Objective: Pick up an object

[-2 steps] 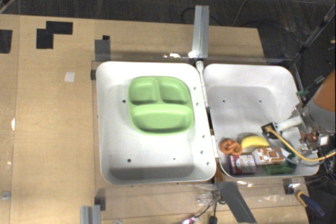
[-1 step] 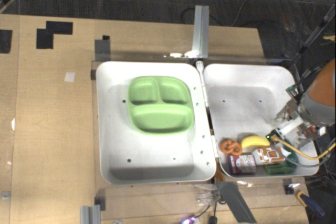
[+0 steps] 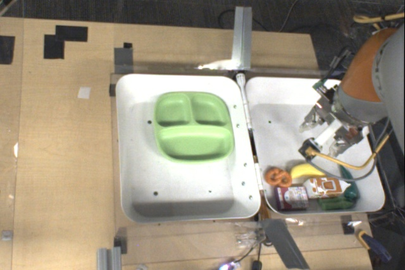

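Note:
My gripper (image 3: 314,118) hangs over the upper right part of the right bin (image 3: 278,104), above bare white floor. Nothing shows in its grasp. The loose objects lie crowded along the bin's near edge, below the gripper: an orange pretzel-shaped toy (image 3: 277,176), a yellow banana (image 3: 308,171), a white and brown carton (image 3: 326,187), a dark maroon packet (image 3: 292,197) and a dark green item (image 3: 340,201). The banana is the closest of them to the gripper.
A light green divided plate (image 3: 192,125) lies in the left bin (image 3: 136,155). A metal divider rail (image 3: 247,129) runs between the two bins. The grey arm with its orange band (image 3: 367,73) leans in over the right bin's right rim.

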You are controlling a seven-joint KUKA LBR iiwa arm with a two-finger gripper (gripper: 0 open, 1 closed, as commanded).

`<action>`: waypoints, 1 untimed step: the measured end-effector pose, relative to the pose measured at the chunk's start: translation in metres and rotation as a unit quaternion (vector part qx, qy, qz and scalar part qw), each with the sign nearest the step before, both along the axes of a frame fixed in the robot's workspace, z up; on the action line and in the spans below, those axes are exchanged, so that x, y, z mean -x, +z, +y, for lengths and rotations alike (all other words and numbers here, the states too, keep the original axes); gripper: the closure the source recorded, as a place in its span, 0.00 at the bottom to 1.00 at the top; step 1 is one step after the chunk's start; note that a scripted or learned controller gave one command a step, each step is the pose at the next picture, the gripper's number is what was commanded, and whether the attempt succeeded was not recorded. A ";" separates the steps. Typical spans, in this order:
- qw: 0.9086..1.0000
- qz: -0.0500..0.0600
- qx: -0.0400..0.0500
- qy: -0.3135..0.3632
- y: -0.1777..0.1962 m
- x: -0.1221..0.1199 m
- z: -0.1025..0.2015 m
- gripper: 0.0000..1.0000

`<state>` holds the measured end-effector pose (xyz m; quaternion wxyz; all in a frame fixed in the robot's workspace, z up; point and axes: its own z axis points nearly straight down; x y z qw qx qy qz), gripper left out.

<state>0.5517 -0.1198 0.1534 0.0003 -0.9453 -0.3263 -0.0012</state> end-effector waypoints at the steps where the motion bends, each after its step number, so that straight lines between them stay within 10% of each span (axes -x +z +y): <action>1: 0.999 0.000 0.001 0.047 0.019 -0.009 -0.057 0.00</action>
